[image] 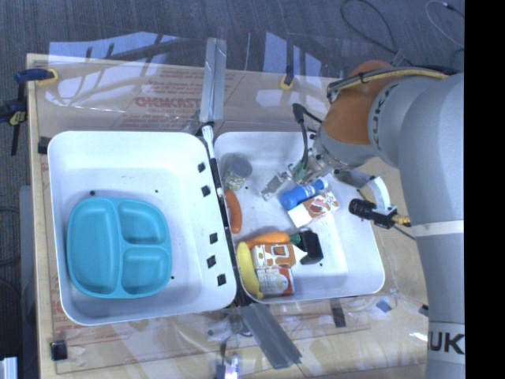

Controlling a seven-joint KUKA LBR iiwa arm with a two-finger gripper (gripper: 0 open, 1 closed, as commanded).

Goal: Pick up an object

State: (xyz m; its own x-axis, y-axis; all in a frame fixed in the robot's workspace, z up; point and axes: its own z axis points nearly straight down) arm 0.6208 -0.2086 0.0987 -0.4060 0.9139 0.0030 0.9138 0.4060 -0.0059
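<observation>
Positioned low in the right white plastic bin [359, 271], the two-finger gripper [293, 174] was seen beside a small blue-capped tube [303, 193] and a printed carton [314, 208]; whether anything was gripped could not be told. A slip was judged likely, since the smooth rounded tube lay touching the carton and could be nudged aside. An orange carrot-like piece [233, 210], a yellow banana-shaped toy [246, 268] and a glossy printed box [274, 271] were crowded nearby. A sectioned turquoise plastic tray [118, 245] was seen in the left bin [118, 152].
</observation>
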